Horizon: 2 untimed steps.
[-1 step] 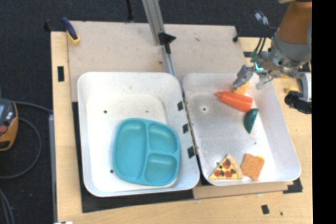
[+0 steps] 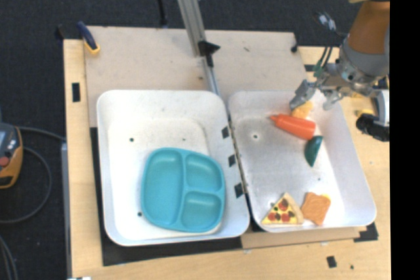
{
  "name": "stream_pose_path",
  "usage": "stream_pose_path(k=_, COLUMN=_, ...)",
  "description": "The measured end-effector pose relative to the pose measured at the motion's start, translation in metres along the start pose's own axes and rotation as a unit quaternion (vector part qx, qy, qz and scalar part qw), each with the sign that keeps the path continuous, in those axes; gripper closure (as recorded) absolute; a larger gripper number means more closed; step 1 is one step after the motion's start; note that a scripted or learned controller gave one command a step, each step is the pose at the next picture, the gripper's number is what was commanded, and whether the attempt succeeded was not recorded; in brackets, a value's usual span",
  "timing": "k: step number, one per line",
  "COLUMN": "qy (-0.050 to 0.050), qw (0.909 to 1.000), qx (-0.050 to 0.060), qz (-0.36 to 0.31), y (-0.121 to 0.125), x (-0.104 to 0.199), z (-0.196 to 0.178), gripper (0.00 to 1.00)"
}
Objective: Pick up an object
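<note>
Gripper hangs over the right bin's far edge, fingers spread, nothing between them. Nearest target: the carrot, lying flat and slanted just below the fingertips, a yellow piece touching its upper side.

Carrot looks like moulded toy plastic: light, stiff, smooth, likely to skid or roll (judgement only). Best hold is across the thick orange middle, jaws square to its long axis. Its green top tapers; poor grip there.

Room: bare bin floor left of the carrot. The far wall and the yellow piece crowd the upper side. Pizza and biscuit lie well apart, against the near wall.
</note>
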State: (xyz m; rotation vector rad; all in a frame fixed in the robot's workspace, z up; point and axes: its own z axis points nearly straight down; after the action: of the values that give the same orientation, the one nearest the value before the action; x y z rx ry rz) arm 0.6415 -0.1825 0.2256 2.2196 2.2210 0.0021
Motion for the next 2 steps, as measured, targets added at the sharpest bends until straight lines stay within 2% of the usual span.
stream_pose_path(k=1, qy=-0.001, qw=1.0, qx=0.001, qz=0.0, y=0.004, x=-0.011, z=0.05, gripper=0.0)
stream_pose_path(k=2, qy=-0.002, qw=1.0, qx=-0.002, qz=-0.001, y=0.012, x=-0.004, z=0.097, gripper=0.0)
